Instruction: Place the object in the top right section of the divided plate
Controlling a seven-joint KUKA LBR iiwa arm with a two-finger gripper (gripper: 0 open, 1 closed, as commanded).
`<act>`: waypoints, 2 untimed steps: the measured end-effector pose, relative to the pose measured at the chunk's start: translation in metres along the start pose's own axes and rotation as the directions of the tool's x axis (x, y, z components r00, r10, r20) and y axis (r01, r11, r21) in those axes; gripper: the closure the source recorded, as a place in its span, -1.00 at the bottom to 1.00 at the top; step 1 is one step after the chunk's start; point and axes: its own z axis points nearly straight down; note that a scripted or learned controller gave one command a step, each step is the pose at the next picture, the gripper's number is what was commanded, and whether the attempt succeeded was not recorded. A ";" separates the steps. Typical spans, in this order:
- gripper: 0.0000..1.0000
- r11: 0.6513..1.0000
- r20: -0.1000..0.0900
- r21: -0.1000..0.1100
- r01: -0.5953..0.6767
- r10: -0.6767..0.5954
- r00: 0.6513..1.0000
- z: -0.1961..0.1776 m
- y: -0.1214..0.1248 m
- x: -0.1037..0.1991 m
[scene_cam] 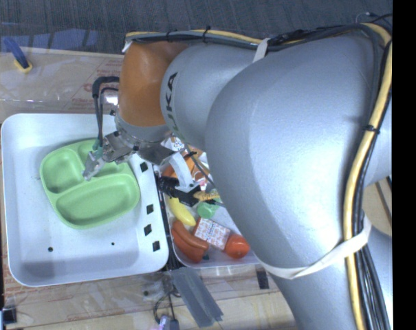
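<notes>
Object: not made out for certain; possibly something small at the gripper [92, 170], too blurred to name.
Handling: judged light and rigid, like the toy foods [201, 232] in the right bin [214, 265]; best taken across its narrow middle.
Gripper: low over the green divided plate [91, 208], at the ridge by its upper sections; whether it grips anything I cannot tell.
Plate: lies in the left bin [29, 253].
Arm: the grey arm [297, 150] looms over the right bin.
</notes>
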 end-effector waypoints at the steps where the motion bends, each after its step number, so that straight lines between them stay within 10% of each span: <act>1: 1.00 1.000 -0.002 0.009 0.003 -0.003 1.000 -0.005 -0.001 0.000; 2: -1.00 1.000 -0.002 0.009 0.003 -0.003 1.000 -0.005 -0.001 0.000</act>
